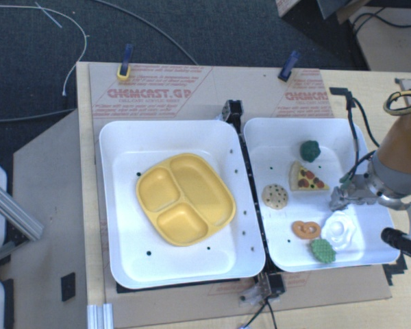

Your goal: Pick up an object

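Observation:
The right bin (260, 142) holds several toy foods: a dark green broccoli piece (309, 149), a pizza slice (306, 178), a round chocolate-chip cookie (275, 196), an orange pretzel (305, 229), a white egg-like piece (337, 230) and a light green leafy piece (322, 251). My gripper (344, 197) reaches in from the right, low over the bin floor, just right of the pizza slice and just above the white piece. Nothing visibly hangs from it.
The left bin (116, 149) carries a yellow three-compartment tray (185, 197). A black bracket (231, 110) sits between the bins at the back. Blue clamps (126, 62) (288, 66) grip the bench's far edge. Cables run beside the arm (397, 156).

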Motion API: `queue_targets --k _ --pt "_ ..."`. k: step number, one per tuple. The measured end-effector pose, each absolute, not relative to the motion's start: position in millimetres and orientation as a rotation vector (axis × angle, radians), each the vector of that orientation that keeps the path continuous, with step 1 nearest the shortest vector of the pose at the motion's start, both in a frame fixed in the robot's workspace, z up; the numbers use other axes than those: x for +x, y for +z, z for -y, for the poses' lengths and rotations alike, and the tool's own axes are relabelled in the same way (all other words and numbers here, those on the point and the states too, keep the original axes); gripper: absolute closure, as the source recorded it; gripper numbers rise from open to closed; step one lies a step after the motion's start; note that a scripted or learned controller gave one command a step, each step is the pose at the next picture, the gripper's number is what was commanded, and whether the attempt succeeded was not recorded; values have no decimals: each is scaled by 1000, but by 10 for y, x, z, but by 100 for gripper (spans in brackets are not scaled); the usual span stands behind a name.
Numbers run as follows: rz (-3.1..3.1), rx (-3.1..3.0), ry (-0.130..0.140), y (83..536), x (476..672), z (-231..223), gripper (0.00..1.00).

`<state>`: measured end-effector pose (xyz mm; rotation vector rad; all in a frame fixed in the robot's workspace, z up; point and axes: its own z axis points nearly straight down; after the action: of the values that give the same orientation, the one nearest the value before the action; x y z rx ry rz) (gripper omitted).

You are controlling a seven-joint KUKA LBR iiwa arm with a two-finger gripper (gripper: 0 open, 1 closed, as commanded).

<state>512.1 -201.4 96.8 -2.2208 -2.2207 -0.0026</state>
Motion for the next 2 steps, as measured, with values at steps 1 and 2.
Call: queue_targets --k 1,2 --pt "2226 -2223 -3 1399 5137 2014 100" --pt "2224 -2222 -1 1861 5194 2088 100"
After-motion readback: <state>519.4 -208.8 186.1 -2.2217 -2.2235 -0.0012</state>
